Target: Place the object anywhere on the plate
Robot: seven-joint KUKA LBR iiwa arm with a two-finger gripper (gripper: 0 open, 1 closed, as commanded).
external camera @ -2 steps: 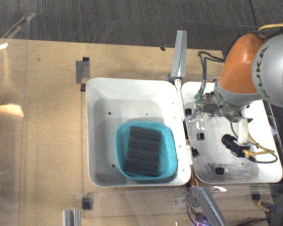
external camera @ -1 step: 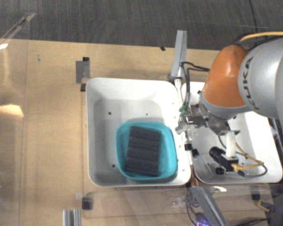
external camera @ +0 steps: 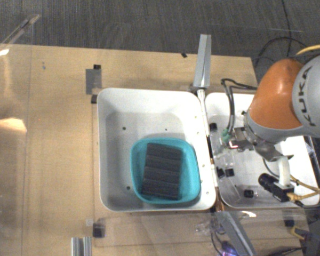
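Plate and dark block sit in the left bin

Surface (external camera: pixel 48 159) of pale wood carries two white bins. Left bin (external camera: pixel 114 143) holds a teal plate (external camera: pixel 191 167), and a dark ribbed block (external camera: pixel 161 170) lies flat on it, near the middle. Right bin (external camera: pixel 245 193) lies under the arm (external camera: pixel 285 97), whose orange band hangs above it. End effector (external camera: pixel 232 139) is near the bin's left wall; whether it is open or closed I cannot tell.

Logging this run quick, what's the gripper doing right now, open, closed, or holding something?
Gripper: cannot be told. It sits over the right bin, mostly hidden under the arm's wrist. The dark ridged object lies on the teal plate in the left bin.
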